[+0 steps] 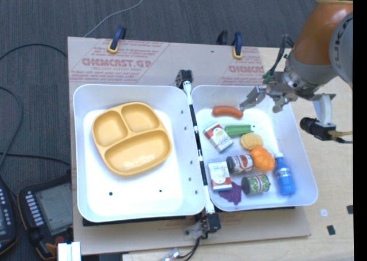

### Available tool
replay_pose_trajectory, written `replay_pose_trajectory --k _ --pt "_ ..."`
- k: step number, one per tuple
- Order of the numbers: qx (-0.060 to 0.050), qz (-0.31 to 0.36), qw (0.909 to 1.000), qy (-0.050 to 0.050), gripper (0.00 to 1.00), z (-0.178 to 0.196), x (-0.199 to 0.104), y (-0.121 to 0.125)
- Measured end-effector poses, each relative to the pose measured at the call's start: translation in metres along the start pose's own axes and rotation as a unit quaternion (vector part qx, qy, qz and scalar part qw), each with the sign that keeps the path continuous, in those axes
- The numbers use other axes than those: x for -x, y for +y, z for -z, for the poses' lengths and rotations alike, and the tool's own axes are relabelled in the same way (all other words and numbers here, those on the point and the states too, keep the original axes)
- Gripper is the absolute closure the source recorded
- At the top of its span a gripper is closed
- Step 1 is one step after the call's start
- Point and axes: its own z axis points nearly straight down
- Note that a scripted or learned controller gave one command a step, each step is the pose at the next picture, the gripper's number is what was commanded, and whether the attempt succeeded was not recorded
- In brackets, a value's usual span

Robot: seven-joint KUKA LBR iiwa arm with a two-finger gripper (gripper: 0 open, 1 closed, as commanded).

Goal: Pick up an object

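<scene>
Sausage [227, 112] in right bin [298, 139], just below-left of open end effector [265, 100]

Red lettering reading "CHEMCAST GP" stands on the brown board [109, 63] behind the bins, partly repeated at right.

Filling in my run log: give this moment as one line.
gripper: open, above right bin back edge | holding: nothing | nearest: sausage | left bin: yellow divided plate

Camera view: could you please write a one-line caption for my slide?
Gripper open above the right bin of toy groceries; yellow divided plate in the left bin.
</scene>
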Motion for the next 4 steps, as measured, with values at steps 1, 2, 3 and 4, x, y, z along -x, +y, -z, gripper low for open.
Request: replay_pose_trajectory --k 1,2,3,4 --pt "0.004 0.0 1.0 -0.001 0.0 -0.13 -0.01 0.026" --pt "0.005 0.001 1.0 -0.001 1.0 -0.119 -0.01 0.027" --pt "0.005 0.0 1.0 -0.001 0.0 -0.119 -0.01 0.027" --pt "0.005 0.001 1.0 -0.001 1.0 -0.109 -0.01 0.027"
